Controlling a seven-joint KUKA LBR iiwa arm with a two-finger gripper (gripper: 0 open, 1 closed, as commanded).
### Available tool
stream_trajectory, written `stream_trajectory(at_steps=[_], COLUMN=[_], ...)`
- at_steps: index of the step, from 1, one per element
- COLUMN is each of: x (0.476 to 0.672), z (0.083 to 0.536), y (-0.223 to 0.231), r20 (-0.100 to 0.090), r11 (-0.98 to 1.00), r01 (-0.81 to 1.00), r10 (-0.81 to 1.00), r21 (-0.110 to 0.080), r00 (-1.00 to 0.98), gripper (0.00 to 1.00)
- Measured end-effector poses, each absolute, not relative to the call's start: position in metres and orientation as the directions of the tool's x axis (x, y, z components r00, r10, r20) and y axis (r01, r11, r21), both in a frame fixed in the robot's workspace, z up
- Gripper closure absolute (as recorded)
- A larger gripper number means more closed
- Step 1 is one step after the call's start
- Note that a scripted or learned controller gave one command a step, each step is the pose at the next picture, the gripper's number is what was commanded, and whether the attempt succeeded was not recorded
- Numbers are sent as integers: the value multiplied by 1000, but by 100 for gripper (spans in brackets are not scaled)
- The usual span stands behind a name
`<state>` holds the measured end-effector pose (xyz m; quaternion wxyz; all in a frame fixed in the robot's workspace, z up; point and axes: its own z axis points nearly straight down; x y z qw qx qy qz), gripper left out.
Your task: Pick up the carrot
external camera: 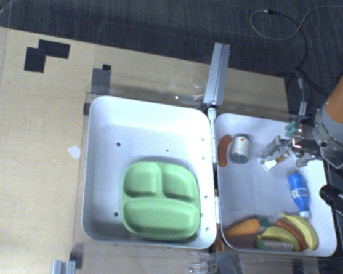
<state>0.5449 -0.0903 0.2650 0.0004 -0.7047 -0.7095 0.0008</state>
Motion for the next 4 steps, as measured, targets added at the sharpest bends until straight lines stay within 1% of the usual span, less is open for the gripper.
stream_trajectory(at_steps=[1,2,3,4], x=[498,545,500,493], z=[181,182,182,96], y=[-17,-1,-57,-93], r20=[0,0,-1,0], r11=[15,-110,-429,-439], r01=[1000,994,903,898], r10=[1000,994,903,898], r21=[-3,-1,-2,-3], r00=[-15,110,429,439], gripper=[0,0,0,0])
